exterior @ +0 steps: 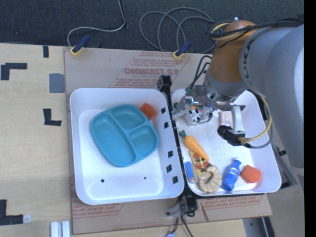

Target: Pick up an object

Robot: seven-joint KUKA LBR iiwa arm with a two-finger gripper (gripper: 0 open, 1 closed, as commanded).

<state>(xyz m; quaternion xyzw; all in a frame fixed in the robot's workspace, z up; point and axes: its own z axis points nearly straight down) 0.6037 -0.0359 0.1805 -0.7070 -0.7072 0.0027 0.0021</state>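
Note:
My gripper (194, 110) hangs over the back left part of the right bin (266, 154), close to the divider between the bins. A small black-and-white toy (196, 116) sits right at the gripper's tip; whether it is held is unclear. In front of it lie an orange carrot (193, 144), a pizza-slice toy (199, 162), a tan ring-shaped cookie (212, 178), a blue bottle (230, 176), an orange block (252, 174) and a small blue piece (188, 170).
The left bin (81, 132) holds a blue divided plate (125, 135) and a small orange block (147, 111) at its back right. The arm's grey body (276, 83) covers the right bin's back right. Cables (168, 26) lie behind the bins.

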